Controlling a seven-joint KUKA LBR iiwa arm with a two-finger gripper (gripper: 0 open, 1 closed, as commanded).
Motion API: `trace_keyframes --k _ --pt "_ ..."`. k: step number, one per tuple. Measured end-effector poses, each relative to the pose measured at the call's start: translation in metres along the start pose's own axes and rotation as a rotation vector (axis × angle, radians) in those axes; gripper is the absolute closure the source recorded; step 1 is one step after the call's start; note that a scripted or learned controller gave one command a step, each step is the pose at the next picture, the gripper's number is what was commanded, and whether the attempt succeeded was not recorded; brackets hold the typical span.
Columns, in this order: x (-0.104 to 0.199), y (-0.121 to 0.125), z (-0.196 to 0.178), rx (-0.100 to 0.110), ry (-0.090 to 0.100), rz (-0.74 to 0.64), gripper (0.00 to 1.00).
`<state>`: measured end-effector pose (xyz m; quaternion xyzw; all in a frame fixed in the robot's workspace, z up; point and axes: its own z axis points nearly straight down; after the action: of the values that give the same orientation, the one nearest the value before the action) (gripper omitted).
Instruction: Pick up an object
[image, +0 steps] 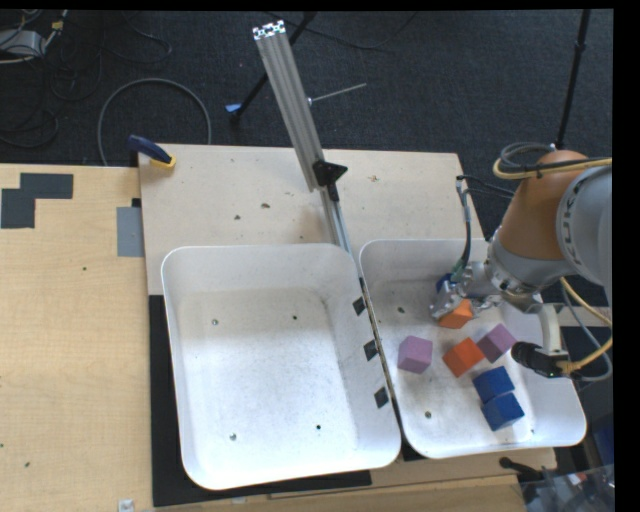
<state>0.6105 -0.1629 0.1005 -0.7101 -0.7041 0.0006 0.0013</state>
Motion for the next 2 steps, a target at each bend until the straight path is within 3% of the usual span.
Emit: trace_keyframes --k 1,2 --pt "0.072 0.007 -0.095 -0.008 0.001 -0.015 1.00" --pt "0.052 0.015 -0.139 -0.005 -0.002 -0.010 1.00"
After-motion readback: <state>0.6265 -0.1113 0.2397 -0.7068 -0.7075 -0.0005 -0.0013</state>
